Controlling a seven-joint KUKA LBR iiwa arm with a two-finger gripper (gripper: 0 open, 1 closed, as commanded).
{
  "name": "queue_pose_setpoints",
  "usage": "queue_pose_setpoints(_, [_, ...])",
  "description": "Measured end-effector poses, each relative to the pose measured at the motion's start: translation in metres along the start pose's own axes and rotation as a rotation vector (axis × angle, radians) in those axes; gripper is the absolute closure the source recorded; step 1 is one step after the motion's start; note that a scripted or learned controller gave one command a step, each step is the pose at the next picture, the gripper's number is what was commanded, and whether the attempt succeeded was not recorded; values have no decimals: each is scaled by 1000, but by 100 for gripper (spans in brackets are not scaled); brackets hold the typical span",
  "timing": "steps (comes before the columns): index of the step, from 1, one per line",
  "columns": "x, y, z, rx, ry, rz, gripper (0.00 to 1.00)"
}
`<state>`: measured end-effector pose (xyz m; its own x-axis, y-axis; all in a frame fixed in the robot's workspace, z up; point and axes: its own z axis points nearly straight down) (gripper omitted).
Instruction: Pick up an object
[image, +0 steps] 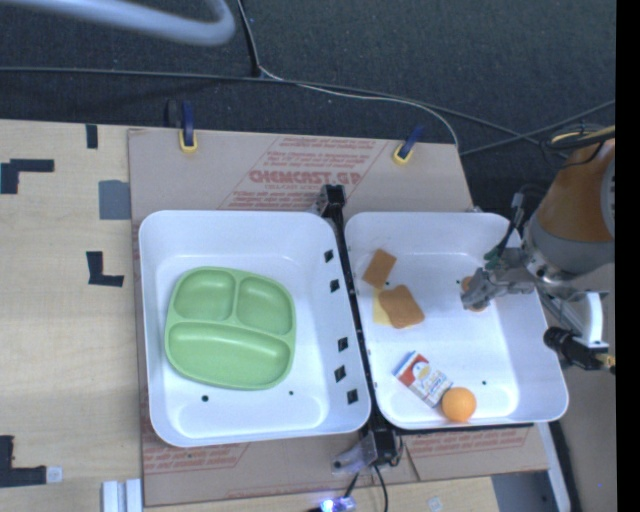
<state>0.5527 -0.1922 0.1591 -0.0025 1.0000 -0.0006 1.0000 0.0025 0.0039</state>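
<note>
Nearest the camera, a small round orange ball sits close to the front wall of the right white bin, toward its front right corner. Just beside the ball, on its left, lies a small white carton with red and yellow print, tilted diagonally on the bin floor and apparently touching the ball or very nearly so. Farther back, near the bin's left wall, a tan bread-like slice rests partly over a thin yellow piece that shows at its left edge, and a smaller tan square piece lies just behind them, near but apart. The grey two-finger gripper is low over the right side of this bin, close to the floor and well apart from the ball, the carton and the tan pieces; nothing shows between its fingers, and whether they are spread or closed cannot be told from this angle. The arm's grey body with its orange band rises beyond the bin's right wall. Sharing a black divider with this bin, the left white bin holds a light green plastic plate with three compartments, lying flat toward its middle. Both bins stand on a brown cardboard sheet on the wooden bench.
</note>
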Motion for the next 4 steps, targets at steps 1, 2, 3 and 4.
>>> queue_pose_setpoints(1, [-1,8,-61,-2,-1,0,100])
queue_pose_setpoints(2, [0,9,-79,3,1,1,100])
queue_pose_setpoints(3, [44,8,-71,6,0,-1,100])
queue_pose_setpoints(4, [90,10,-65,5,0,-1,100])
